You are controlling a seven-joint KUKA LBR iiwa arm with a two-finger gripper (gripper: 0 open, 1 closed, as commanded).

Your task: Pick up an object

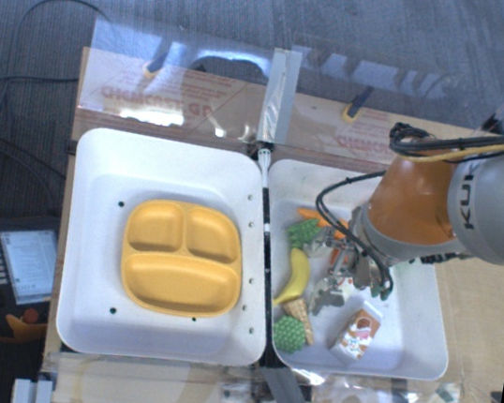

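Arm enters from the right edge of the view, grey link first, then the orange band [411,204], wrist bent down into the right bin [418,350]. The claw [339,278] hangs low over the middle of that bin, pointing down and slightly left. Its metal parts blur into cables and glare, so I cannot tell how far apart it stands or whether anything sits in it.

Count, right bin: one banana [295,277], just left of the claw, lying lengthwise. One green leafy toy vegetable [303,231], left of and above the claw. One orange carrot-like piece [316,217], above the claw, partly under the wrist. One green textured round item [289,334], below and left of the claw, touching a tan cone-like piece [305,325]. One small carton [357,334] with red and white print, below and right of the claw, tilted. Nothing appears lifted; all items rest on the bin floor.

Count, left bin [105,173]: one yellow compartment tray [183,257] with three sections, well left of the claw.

Two bins in total, side by side, touching along the centre rim.

Hard to read: the bin floor directly beneath the wrist is hidden by the orange band. The carrot piece is cut off by the arm. Print on the carton is too small to make out.
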